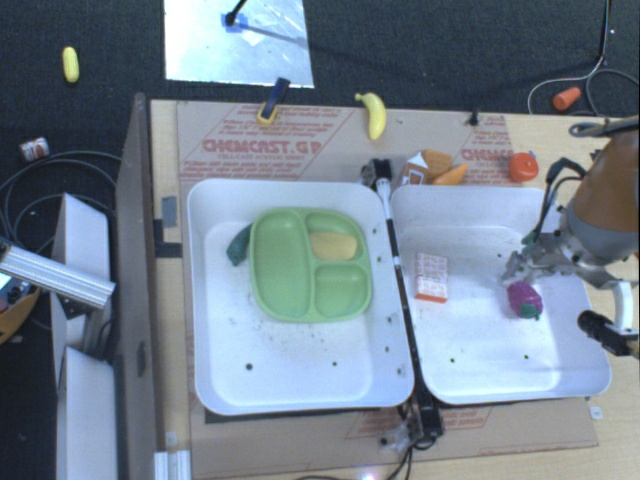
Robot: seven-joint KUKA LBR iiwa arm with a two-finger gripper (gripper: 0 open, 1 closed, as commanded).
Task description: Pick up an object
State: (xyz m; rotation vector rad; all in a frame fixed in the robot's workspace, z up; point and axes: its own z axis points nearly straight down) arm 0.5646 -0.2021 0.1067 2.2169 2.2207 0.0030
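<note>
In the right bin (470,368), a purple object with a green tip (525,300) lies near the right wall. My gripper (527,266) hangs just above and behind it, at the end of the grey arm with its orange band (610,193). Nothing visible sits in the gripper. A small white and orange box (432,276) rests at the left of the same bin. The left bin (230,368) holds a green divided plate (300,288) with a yellow item (334,244) in its upper right compartment. A dark green piece (238,244) lies beside the plate's left edge.
Behind the bins on the bench lie a banana (375,115), orange food pieces (438,168), a red-orange ball (522,167) and a yellow clamp (270,106). A black strip (396,268) joins the two bins. A black part of the arm (608,330) overhangs the right bin's rim.
</note>
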